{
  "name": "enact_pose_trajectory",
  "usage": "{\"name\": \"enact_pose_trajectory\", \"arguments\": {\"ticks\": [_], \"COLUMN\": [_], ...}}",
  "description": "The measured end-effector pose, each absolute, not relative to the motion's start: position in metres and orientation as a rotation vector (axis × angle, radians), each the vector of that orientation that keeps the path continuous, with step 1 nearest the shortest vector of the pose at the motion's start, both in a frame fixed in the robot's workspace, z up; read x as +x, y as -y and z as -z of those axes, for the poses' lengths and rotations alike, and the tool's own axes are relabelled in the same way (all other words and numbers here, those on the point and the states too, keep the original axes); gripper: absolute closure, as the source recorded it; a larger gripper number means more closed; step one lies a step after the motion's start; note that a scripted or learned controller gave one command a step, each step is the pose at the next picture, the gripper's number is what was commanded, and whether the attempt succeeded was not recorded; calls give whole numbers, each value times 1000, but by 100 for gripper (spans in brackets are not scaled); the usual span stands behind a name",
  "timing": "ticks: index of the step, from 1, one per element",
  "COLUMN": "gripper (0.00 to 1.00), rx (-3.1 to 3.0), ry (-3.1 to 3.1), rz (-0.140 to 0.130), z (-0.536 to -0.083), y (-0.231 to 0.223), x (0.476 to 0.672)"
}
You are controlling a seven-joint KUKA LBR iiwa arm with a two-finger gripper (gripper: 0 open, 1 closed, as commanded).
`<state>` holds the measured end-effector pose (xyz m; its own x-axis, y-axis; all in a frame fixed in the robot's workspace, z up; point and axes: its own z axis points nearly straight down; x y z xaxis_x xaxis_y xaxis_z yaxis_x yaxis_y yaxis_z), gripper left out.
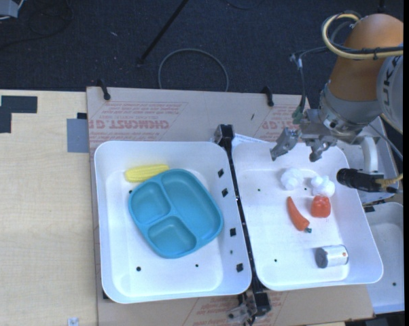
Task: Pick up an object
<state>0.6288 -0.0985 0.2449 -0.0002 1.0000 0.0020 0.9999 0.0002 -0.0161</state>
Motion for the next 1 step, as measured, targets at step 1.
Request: {"name": "enact_pose_trajectory", "arguments": {"ticks": [1], "gripper": [0], "rx": [-2218], "ry": [2221], "rz": [-3], "z": [-253], "y": [99], "x": [631]}}
